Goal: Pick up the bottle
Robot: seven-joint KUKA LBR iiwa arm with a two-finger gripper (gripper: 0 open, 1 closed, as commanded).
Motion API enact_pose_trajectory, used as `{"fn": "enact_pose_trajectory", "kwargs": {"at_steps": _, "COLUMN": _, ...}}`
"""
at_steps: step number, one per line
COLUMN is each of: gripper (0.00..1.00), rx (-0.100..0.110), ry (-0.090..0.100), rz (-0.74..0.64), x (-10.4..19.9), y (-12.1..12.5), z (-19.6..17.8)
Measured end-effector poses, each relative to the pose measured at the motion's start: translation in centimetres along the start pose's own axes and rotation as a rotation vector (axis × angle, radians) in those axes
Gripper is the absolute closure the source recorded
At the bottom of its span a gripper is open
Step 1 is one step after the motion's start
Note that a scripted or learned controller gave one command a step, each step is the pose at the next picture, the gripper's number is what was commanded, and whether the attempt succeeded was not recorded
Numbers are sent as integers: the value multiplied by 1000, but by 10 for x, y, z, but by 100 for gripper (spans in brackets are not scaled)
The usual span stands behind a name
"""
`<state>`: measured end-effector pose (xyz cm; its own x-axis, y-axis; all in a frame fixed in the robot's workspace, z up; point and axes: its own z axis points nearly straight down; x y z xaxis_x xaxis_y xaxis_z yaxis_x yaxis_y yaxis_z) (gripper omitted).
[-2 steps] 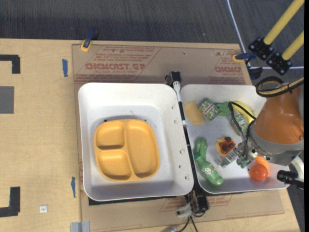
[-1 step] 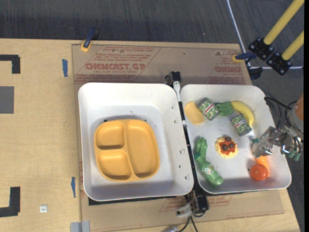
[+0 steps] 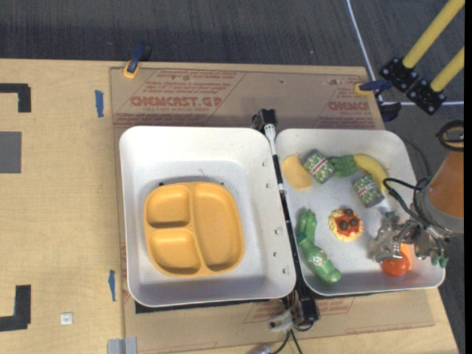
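Observation:
The green bottle (image 3: 317,252) lies on its side in the right bin (image 3: 335,286), near the front left corner, its length running from the bin's middle toward the front edge. My gripper (image 3: 399,243) hangs over the front right part of the same bin, well to the right of the bottle and apart from it. A small orange-red ball (image 3: 397,265) sits directly under or against the gripper's tip. Cables and metal parts clutter the view of the wrist there.
The right bin also holds a toy pizza (image 3: 346,224), a yellow piece (image 3: 296,172), two green cans (image 3: 318,165) (image 3: 366,190), a green item (image 3: 344,166) and a banana (image 3: 371,169). A yellow divided plate (image 3: 193,227) lies in the left bin (image 3: 140,198).

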<state>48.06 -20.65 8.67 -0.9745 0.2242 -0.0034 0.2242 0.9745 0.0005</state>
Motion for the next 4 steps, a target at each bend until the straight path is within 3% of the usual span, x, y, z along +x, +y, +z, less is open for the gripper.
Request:
{"fn": "enact_pose_trajectory", "kwargs": {"at_steps": 1, "gripper": 100, "rx": 0, "ry": -5, "rz": -202, "x": 14, "y": 67, "z": -1}}
{"fn": "enact_pose_trajectory", "kwargs": {"at_steps": 2, "gripper": 100, "rx": 0, "ry": -6, "rz": -238, "x": 24, "y": 111, "z": -1}}
{"fn": "enact_pose_trajectory", "kwargs": {"at_steps": 3, "gripper": 100, "rx": -1, "ry": -1, "rz": -336, "x": 35, "y": 170, "z": -98}}
{"fn": "enact_pose_trajectory", "kwargs": {"at_steps": 4, "gripper": 100, "rx": -2, "ry": -2, "rz": -539, "x": 24, "y": 237, "z": -98}}
